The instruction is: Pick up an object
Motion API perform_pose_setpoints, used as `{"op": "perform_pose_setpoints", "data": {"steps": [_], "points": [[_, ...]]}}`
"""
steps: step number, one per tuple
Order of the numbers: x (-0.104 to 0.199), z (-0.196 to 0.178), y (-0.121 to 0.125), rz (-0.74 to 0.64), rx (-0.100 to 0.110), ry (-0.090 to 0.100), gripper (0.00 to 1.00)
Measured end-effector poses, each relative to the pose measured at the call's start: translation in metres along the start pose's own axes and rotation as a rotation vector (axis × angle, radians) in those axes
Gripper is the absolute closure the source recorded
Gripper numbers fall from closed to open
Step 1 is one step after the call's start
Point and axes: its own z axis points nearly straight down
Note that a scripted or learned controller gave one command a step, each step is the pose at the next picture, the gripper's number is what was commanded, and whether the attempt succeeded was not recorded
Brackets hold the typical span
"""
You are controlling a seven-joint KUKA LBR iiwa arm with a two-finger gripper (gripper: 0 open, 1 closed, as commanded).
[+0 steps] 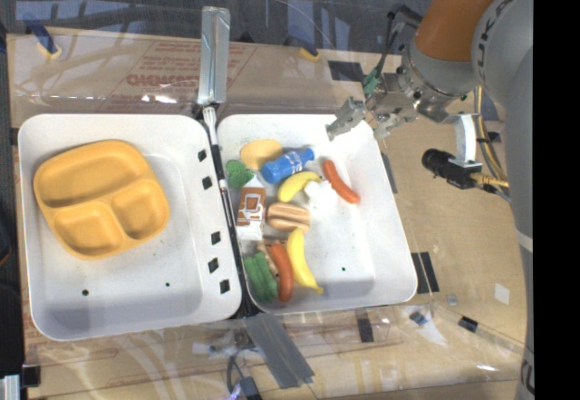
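Hovering: gripper (349,121) above the upper right rim of the right bin (385,235), at the end of the grey arm (494,35) with its orange band.
Fingers: too small and blurred against the wrist hardware to tell whether spread or pressed together; nothing visible between them.
Nearest candidate: red sausage (341,181), just below the gripper and slightly toward the bin centre, lying free on the white floor.
Long axis: slanting from upper left to lower right, so likely calls for a grasp across its narrow width.
Next nearest: blue bottle (286,163), down and left of the gripper, touching the yellow banana (299,185) below it.
Farther down-left: hot dog (287,217), brown carton (251,207), green vegetable (239,174), tan potato-like piece (261,151), packed close together.
Farthest: second banana (302,264), second red sausage (283,271) and green pepper-like piece (261,273) bunched at the bin's lower left.
Left bin (118,289): well apart from the gripper, holding a yellow divided tray (100,197).
Hard to make out: exact fingertip position; whether crowded items overlap or merely touch.
Judgement: isolated sausage looks the easiest pick.
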Motion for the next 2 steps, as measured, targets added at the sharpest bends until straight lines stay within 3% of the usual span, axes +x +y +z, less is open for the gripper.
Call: {"op": "perform_pose_setpoints", "data": {"steps": [1, 2], "points": [[0.011, 0.076, -0.018, 0.156, 0.004, 0.002, 0.00], [0.033, 0.177, -0.022, 0.378, -0.001, 0.002, 0.00]]}}
